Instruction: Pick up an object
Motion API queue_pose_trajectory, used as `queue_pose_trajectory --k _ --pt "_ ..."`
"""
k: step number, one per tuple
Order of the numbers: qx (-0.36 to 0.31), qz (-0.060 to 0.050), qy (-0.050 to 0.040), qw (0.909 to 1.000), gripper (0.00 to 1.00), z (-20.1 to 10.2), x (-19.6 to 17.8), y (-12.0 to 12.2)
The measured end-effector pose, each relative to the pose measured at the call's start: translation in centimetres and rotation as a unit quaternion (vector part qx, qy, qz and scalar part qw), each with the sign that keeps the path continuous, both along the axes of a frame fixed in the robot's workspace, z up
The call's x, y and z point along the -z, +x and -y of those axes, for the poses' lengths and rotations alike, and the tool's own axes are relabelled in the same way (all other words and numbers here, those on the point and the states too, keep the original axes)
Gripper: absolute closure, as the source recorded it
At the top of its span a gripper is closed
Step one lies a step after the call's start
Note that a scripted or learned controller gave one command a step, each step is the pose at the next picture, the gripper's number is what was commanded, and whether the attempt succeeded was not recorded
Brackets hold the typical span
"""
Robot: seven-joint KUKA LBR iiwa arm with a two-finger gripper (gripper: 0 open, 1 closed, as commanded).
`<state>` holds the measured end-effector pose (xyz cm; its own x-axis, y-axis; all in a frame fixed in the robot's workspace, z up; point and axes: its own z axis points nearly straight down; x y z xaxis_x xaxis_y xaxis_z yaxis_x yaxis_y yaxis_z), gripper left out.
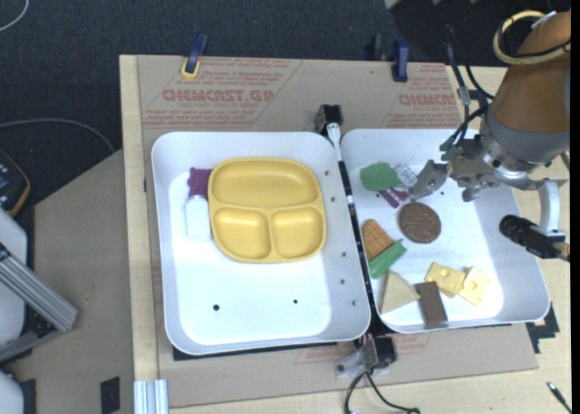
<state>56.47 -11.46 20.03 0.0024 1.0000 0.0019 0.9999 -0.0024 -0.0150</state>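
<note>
My gripper [433, 178] hangs over the upper middle of the right bin [517, 308], below the grey arm with its orange band. It sits just above and right of a round brown cookie [420, 222] and beside a green piece [376, 175] and a small purple item [395, 195]. Nothing shows held in it. Lower in the same bin lie an orange waffle piece [375, 236], a green pickle [388, 259], a pale cheese wedge [395, 293], a brown bar [431, 303] and two yellow cheese pieces [458, 281].
The left bin [254, 322] holds a yellow divided plate [267, 208], a purple item [198, 181] and a white bottle [196, 218] against its left side. A black clamp [328, 117] sits between the bins at the back. A black part [530, 235] of the arm overhangs the right bin's right side.
</note>
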Motion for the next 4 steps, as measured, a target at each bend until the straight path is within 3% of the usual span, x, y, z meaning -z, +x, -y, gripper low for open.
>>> queue_pose_trajectory --k 1,3,4 --pt "-0.001 0.007 -0.0007 1.0 0.0 0.0 -0.8 0.3" --pt "-0.001 0.004 0.0003 1.0 0.0 -1.8 8.9 0.4" --pt "0.0 0.01 -0.0017 1.0 0.0 -1.7 11.3 0.7"
